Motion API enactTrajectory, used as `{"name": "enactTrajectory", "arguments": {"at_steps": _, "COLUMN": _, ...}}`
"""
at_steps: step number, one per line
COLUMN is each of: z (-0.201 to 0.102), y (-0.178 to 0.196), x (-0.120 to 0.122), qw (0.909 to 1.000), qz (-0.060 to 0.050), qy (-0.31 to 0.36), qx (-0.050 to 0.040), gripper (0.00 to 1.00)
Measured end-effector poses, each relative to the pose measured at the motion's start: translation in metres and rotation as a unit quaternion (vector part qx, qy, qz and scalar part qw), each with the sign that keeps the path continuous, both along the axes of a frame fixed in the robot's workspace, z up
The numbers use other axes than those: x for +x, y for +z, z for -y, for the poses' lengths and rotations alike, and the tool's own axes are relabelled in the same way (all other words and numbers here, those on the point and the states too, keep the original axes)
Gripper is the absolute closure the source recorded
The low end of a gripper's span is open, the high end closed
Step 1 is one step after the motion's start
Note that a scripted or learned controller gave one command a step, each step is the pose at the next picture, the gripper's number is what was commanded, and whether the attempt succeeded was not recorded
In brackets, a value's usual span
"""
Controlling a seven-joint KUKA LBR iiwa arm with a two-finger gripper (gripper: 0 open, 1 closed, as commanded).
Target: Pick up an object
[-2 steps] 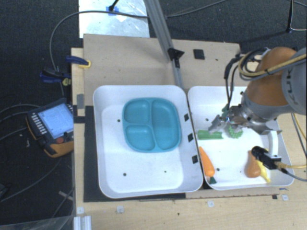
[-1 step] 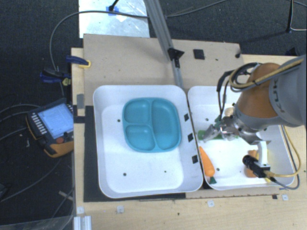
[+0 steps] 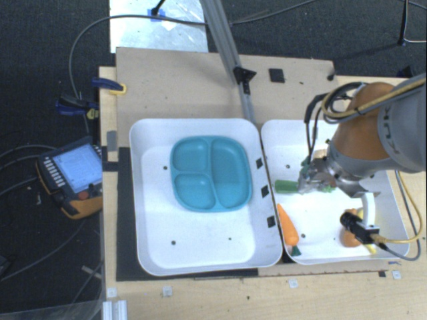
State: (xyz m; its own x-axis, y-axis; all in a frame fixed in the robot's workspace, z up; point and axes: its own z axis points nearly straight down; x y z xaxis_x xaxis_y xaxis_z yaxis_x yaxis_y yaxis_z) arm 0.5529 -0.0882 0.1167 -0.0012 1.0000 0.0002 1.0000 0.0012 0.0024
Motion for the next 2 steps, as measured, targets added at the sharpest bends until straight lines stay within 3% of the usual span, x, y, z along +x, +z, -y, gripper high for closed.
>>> {"name": "enactTrajectory", "arguments": {"at_steps": 2, "z": 0.003, "y": 0.118, "x": 0.003, "qw": 1.0000, "qz": 0.003, "qy": 0.002, "qx": -0.0006, "gripper": 1.00}}
